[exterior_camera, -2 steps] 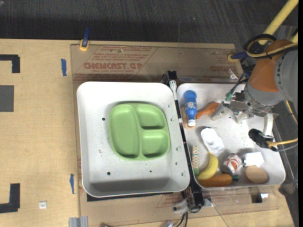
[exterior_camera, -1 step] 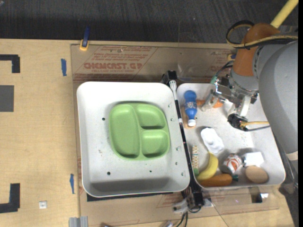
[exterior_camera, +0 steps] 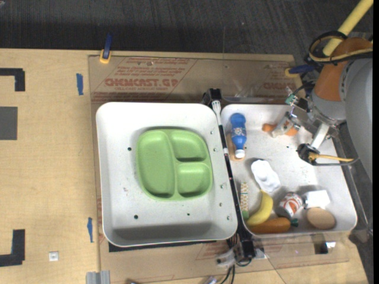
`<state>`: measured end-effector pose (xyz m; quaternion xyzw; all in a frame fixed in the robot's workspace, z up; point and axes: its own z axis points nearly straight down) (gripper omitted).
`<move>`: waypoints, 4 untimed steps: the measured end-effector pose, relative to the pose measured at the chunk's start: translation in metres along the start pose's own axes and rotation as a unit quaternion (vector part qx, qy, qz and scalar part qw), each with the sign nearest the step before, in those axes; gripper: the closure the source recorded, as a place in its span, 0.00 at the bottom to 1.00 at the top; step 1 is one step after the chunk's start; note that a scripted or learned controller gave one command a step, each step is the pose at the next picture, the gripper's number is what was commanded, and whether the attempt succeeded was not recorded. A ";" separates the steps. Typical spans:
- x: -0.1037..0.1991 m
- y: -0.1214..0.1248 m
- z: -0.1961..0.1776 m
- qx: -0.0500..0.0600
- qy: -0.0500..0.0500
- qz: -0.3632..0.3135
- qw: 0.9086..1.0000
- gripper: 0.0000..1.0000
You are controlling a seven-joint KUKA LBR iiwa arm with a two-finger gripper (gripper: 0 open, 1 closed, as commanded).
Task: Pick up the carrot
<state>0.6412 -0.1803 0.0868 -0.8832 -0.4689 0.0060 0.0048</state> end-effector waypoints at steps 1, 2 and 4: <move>0.001 0.002 -0.013 -0.006 -0.002 -0.004 1.000 1.00; 0.001 0.002 -0.012 -0.005 -0.003 -0.004 1.000 0.00; -0.018 0.013 -0.007 0.006 0.014 0.014 1.000 0.00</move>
